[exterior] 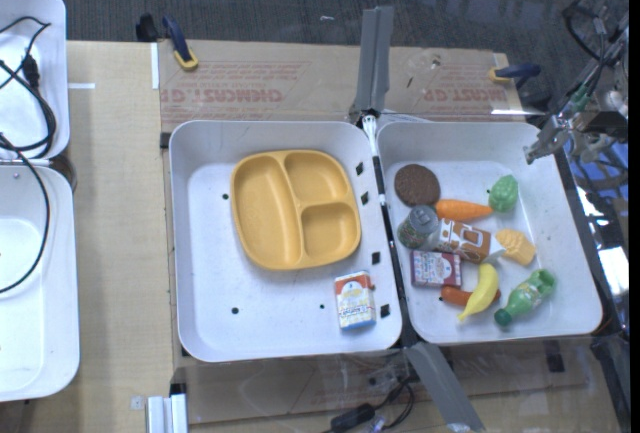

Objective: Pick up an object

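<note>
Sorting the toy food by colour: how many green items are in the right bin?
2: a green leafy piece near the bin's far right, and a green bottle at its near right corner. Others may be hidden.

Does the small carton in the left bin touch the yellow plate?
Apart. The camera view shows a strip of white bin floor between the carton and the lower edge of the yellow plate.

A pale wooden tabletop [110, 221] is carrying two shallow white bins side by side: the left bin [190, 251] and the right bin [575, 251] are touching along their inner edges. A flattened sheet of brown cardboard [290, 81] is lying under them, showing at the far side. Blue clamps [180, 43] are gripping its far edge at left and right.
</note>
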`<state>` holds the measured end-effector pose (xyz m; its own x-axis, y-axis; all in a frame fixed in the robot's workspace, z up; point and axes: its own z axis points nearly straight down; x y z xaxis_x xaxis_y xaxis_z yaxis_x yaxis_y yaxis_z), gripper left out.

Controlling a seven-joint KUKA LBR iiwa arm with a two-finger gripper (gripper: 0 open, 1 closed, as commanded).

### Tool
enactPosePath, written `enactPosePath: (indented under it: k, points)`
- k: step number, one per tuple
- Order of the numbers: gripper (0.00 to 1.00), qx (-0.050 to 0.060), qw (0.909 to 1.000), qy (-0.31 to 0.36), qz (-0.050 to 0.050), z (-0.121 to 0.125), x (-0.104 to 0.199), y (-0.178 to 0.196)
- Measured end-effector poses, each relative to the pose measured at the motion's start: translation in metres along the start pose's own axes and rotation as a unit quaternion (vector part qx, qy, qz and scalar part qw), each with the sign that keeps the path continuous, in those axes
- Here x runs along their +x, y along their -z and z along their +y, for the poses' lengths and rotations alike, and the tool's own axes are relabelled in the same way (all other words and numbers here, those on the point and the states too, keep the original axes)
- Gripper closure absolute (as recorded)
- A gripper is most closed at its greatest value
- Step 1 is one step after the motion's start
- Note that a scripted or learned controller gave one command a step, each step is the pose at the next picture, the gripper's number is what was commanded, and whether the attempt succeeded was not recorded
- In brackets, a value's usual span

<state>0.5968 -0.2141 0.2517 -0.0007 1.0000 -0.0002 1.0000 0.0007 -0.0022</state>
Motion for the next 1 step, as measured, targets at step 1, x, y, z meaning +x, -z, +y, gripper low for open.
enactPosePath:
  k: [1]
  points:
    - [0.00,-0.001,0.9993,0.038,0.000,-0.0193,0.0389,-0.1580]
